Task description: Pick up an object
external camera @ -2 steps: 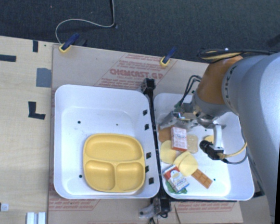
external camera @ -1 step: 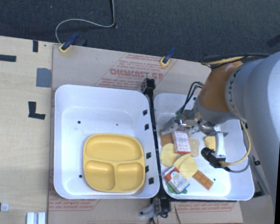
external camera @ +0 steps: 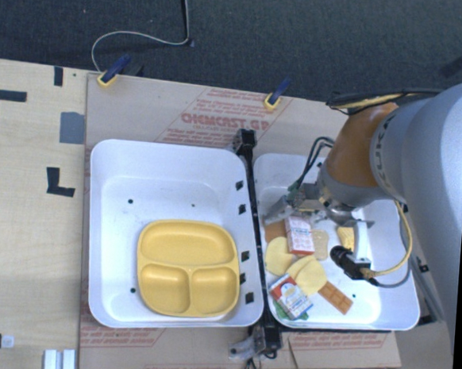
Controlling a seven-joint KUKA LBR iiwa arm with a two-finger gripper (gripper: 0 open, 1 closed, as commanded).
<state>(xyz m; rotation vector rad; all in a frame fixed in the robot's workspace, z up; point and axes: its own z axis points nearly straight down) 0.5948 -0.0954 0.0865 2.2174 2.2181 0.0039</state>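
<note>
Room is plentiful in the left shallow white bin (external camera: 113, 170), where a yellow plastic three-compartment tray (external camera: 189, 267) lies toward the near side, leaving bare floor behind and to its left. The right white bin (external camera: 396, 312) is crowded: the grey arm with its orange band (external camera: 361, 150) covers the far half, and the gripper (external camera: 305, 203) hangs low near the centre divider; whether it is open, closed or holding anything cannot be told. Just below it lies a small white packet with red print (external camera: 300, 237), touching pale yellow round pieces (external camera: 279, 257) and (external camera: 311, 275). Nearer the front edge sit a red, green and white packet (external camera: 292, 297) and an orange-brown rectangular piece (external camera: 336, 297).
</note>
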